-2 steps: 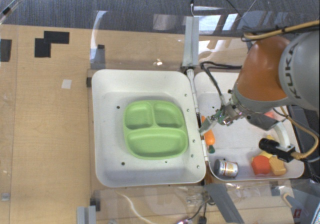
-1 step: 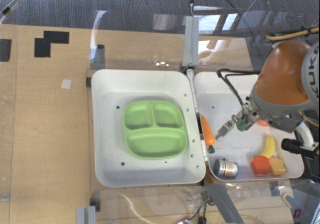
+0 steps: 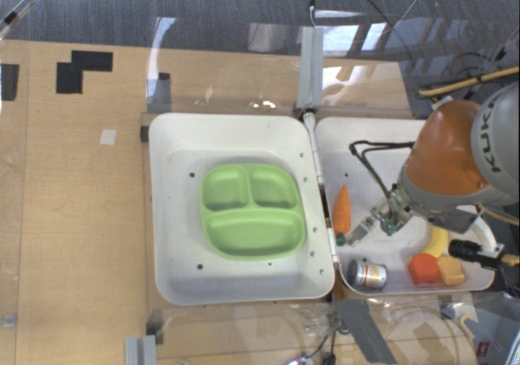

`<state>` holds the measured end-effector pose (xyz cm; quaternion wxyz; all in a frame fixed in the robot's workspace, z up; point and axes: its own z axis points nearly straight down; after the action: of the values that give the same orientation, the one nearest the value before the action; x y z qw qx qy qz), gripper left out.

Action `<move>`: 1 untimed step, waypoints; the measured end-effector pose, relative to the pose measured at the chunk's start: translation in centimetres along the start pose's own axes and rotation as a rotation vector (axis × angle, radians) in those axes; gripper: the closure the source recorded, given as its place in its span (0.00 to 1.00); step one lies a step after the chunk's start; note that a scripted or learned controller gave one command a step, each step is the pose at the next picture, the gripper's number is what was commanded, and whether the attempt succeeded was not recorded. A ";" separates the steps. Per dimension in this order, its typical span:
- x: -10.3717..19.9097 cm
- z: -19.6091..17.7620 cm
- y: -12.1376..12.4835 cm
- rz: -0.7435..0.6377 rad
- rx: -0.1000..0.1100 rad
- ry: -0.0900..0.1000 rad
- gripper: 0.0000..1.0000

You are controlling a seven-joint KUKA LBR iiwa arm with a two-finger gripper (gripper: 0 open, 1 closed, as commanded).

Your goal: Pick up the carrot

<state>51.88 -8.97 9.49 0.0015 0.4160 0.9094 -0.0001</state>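
The carrot (image 3: 342, 206) is orange with a small green end and lies lengthwise in the right bin (image 3: 366, 132), close to its left wall. My gripper (image 3: 367, 226) hangs low in that bin, just right of the carrot's lower end and slanted toward it. The carrot rests on the bin floor, apart from the gripper. The grey arm with its orange band (image 3: 443, 152) reaches in from the right above the gripper.
A silver can (image 3: 370, 275), a red block (image 3: 423, 268), a yellow banana (image 3: 439, 240) and a yellow-orange piece (image 3: 452, 271) lie along the right bin's front. A black cable (image 3: 367, 162) loops behind the gripper. A green divided plate (image 3: 252, 210) sits in the left bin (image 3: 175, 193).
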 end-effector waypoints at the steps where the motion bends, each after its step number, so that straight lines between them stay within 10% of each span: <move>1: -3.5 0.6 3.7 -0.185 -0.005 -0.002 0.00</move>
<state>56.93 -9.21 8.87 0.0032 0.3302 0.9439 0.0015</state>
